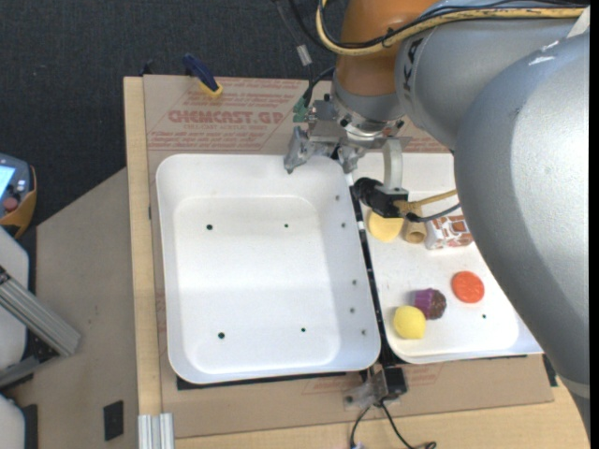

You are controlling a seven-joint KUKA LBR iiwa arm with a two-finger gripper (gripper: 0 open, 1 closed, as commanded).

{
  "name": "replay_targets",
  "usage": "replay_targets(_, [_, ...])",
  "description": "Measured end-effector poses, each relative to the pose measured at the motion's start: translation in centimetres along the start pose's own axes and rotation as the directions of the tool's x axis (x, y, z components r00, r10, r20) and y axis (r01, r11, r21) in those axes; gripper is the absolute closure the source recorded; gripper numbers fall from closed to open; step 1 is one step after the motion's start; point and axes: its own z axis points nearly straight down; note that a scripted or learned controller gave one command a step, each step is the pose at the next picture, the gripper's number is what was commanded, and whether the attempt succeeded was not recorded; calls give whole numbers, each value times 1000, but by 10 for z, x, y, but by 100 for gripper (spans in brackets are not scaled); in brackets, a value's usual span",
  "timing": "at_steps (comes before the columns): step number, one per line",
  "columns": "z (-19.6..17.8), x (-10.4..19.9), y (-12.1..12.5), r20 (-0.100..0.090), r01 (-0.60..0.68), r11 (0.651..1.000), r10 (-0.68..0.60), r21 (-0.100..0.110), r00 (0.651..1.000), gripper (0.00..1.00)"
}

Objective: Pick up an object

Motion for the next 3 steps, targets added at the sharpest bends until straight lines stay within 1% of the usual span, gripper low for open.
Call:
replay_targets(1, [-3, 67, 0, -1, -1, 1000, 1, -1, 1000, 0])
replay_targets(2, [-36, 137, 1, -3, 0, 1000, 0, -2, 1000, 0])
replay_targets(3, [-45, 132, 2, 1, -5, 1000, 5, -1, 1000, 100])
